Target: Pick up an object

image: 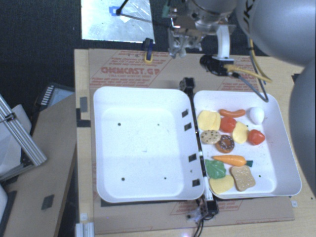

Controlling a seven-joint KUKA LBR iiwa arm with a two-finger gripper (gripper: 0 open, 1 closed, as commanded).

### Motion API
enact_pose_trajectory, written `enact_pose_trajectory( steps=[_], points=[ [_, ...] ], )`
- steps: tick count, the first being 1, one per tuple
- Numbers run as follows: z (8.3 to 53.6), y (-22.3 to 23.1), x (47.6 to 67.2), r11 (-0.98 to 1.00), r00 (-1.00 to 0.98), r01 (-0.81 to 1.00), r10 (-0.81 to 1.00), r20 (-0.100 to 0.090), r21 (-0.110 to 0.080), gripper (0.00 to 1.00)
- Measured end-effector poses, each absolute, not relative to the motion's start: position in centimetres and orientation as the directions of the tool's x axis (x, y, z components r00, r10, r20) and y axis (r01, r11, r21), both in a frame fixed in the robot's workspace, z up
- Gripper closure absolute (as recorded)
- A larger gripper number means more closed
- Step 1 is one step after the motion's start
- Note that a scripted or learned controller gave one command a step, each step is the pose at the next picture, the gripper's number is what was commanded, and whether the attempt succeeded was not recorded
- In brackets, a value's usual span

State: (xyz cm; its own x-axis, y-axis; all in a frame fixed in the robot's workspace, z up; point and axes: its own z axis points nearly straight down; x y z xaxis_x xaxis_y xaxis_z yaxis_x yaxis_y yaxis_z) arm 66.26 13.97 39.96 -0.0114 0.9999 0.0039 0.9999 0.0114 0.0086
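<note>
Camera view: end effector (178, 47) hangs at 12 o'clock, apart from the food.
I cannot tell its state; crowded toys in the right bin (284, 132) may cause my grasp to slip.

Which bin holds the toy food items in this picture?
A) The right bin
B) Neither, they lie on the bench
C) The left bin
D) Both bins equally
A: the carrot, bread slice and egg all lie in the right bin.
</note>
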Motion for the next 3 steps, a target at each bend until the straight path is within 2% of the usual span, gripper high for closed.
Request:
enact_pose_trajectory(
  steps=[1,2,3],
  points=[
    [42.7,15.7,64.1,0.007,-0.007,1.000,1.000,0.002,0.004,1.00],
    [50.6,15.8,56.0,0.008,-0.008,1.000,1.000,0.005,0.007,1.00],
    [53.6,17.1,52.9,0.006,-0.006,1.000,1.000,0.002,0.005,1.00]
  ],
)
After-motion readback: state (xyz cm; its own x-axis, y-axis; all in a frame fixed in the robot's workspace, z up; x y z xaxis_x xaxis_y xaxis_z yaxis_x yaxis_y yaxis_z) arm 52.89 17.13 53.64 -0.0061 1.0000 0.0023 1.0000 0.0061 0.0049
